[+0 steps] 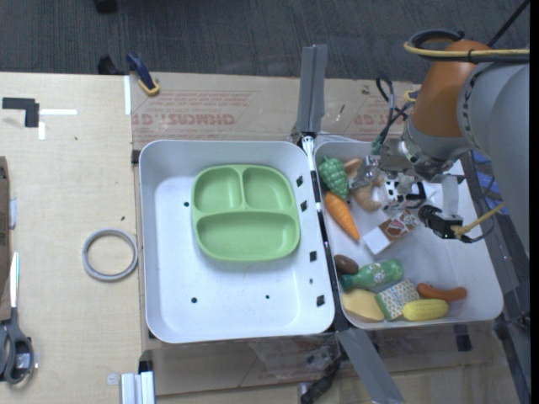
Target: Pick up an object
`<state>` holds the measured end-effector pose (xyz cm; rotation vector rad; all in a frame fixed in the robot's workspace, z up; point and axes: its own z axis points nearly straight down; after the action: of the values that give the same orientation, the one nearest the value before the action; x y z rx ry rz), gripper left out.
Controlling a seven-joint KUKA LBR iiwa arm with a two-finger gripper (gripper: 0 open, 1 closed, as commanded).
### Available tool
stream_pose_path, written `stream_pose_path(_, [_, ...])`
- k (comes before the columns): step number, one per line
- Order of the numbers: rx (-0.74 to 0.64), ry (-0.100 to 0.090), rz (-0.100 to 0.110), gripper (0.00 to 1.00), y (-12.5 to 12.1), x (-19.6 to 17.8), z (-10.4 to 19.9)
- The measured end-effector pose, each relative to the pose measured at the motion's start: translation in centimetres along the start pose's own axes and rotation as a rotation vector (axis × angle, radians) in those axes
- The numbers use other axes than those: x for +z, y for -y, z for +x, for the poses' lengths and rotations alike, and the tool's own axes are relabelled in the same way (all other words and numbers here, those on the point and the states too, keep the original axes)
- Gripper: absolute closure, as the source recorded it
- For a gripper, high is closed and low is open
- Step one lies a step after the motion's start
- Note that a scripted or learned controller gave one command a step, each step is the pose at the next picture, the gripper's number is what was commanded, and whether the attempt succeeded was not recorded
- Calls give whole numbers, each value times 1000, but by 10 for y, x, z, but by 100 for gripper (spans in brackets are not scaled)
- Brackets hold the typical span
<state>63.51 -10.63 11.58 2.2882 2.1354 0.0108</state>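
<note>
Camera view: the gripper (pixel 376 168) hangs low in the right bin (pixel 480 263), over small toys; I cannot tell its grip or load. A carrot (pixel 341 215) lies just left, pointing down-right; a green tray (pixel 246 212) sits in the left bin (pixel 160 251).

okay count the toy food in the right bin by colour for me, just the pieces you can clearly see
Green: 2, corn cob, bottle
Orange: 2, carrot, sausage
Yellow: 2, lemon, wedge
Brown: 1, piece
Total: 7; pieces under the end effector are too hidden to count.
</note>
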Motion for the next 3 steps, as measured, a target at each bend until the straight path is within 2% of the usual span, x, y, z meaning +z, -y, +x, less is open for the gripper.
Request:
stream_pose_path(1, [-67,-1,9,0,-26,22,-17])
stream_pose_path(2, [-69,1,8,100,-27,12,-17])
stream_pose_path(3, [29,-1,13,100,-9,-51,5])
